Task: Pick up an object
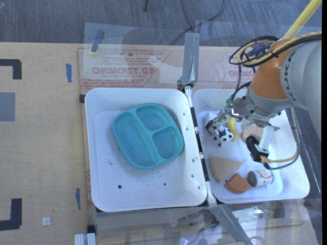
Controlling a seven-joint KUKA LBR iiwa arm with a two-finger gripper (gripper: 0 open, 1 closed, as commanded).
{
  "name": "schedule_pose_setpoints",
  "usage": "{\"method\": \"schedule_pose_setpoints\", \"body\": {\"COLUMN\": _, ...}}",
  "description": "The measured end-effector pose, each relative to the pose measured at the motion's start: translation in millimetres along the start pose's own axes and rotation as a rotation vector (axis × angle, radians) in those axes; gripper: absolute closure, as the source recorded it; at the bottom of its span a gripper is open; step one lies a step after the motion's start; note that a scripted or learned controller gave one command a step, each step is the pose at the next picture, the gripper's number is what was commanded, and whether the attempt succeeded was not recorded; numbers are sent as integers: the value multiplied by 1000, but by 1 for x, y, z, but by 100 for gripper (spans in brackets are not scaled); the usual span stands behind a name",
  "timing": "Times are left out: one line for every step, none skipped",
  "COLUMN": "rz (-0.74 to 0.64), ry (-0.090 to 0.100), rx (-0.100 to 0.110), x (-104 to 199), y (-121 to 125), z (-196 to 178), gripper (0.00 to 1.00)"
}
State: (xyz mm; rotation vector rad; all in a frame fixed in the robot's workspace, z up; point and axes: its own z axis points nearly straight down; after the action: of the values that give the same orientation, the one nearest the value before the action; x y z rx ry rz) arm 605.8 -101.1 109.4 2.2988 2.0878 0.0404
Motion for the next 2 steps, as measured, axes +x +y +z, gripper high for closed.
{"method": "schedule_pose_setpoints", "body": {"rz": -38, "ry": 3, "rx": 3, "x": 2, "y": 21, "z": 1, "gripper": 0}}
{"method": "schedule_pose_setpoints", "body": {"rz": -93, "ry": -1, "rx": 3, "x": 5, "y": 30, "z": 1, "gripper": 0}}
